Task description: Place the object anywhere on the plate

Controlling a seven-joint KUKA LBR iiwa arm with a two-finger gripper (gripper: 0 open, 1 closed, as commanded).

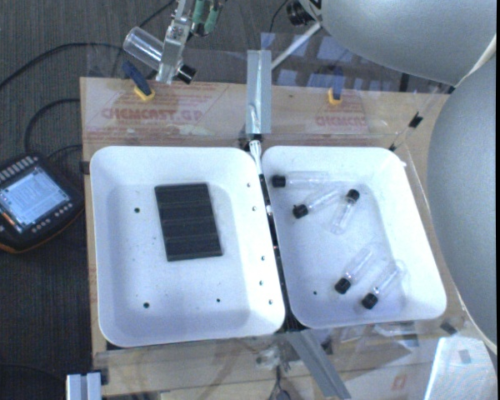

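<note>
pincer: far left, high beyond the bins, clamped on a clear vial. dark plate: left bin. step: carry; next calls for lowering over the plate, then release.

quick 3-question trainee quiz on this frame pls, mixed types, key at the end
1. True or false: the dark plate lies in the right bin.
2. How many capped vials lie in the right bin?
3. The gripper is: A) above the bench's far edge, beyond the left bin; B) inside the right bin; C) touching the plate.

Key: 1 false, it lies in the left bin. 2 five. 3 A, with a clear vial at its fingers.
</note>
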